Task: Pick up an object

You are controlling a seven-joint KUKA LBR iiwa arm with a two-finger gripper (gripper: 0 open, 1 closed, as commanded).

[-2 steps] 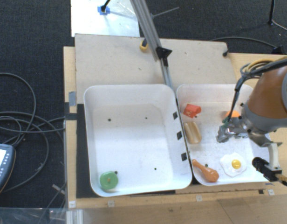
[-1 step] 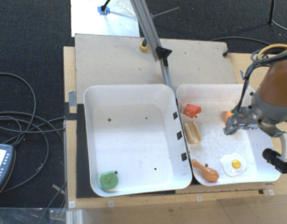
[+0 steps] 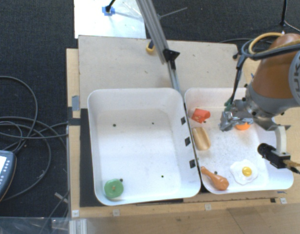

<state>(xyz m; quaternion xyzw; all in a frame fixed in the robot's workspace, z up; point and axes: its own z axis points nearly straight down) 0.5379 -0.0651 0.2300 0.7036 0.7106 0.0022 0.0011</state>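
Two shallow bins sit side by side on a bench (image 3: 116,62). The left bin (image 3: 99,130) holds a round flat object (image 3: 113,188) in its near left corner, with the rest of its floor bare. The right bin (image 3: 286,179) holds several things. A small block (image 3: 201,114) lies near its far left corner. Just in front of that, along the left wall, lies a bread roll (image 3: 202,138). Nearer still lies a drumstick-shaped piece (image 3: 215,178), and to its right a fried egg (image 3: 244,172). The arm (image 3: 274,82) reaches in from the right, and its gripper (image 3: 231,121) hangs over the far middle of the right bin, with a small rounded object (image 3: 243,126) just to its right. A slanted pole (image 3: 155,23) rises behind the bins.
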